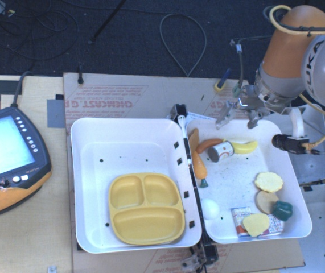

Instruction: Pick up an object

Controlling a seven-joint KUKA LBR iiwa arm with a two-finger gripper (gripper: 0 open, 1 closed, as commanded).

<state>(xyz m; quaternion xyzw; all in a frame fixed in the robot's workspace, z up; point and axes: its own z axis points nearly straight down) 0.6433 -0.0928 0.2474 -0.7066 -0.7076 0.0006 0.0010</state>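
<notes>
Bench: a cardboard sheet (pixel 122 98) with printed lettering lies under two shallow white bins, against dark flooring crossed by loose cables (pixel 182 36). A teach pendant (pixel 8 158) with a lit screen rests at the left edge.

Left bin (pixel 85 152): holds one yellow divided tray (pixel 146 207), three compartments, lying flat near the front.

Right bin (pixel 299 209): holds assorted toy food. A carrot (pixel 198 162) lies along the divider wall. Near the back sit a sausage-like orange piece (pixel 208 145), a small can (pixel 223 151) on its side touching it, and a banana (pixel 245 147) just beside the can. A white ball (pixel 210 209) rests at the front left. At the right, a pale yellow slice (pixel 269 181), a tan slice (pixel 266 201), a dark green piece (pixel 282 210), and a yellow wedge (pixel 256 224) atop a printed packet (pixel 243 216).

Arm: gripper (pixel 239 117) hovers over the right bin's back rim, fingers spread apart, nothing between them, above the banana and can.
</notes>
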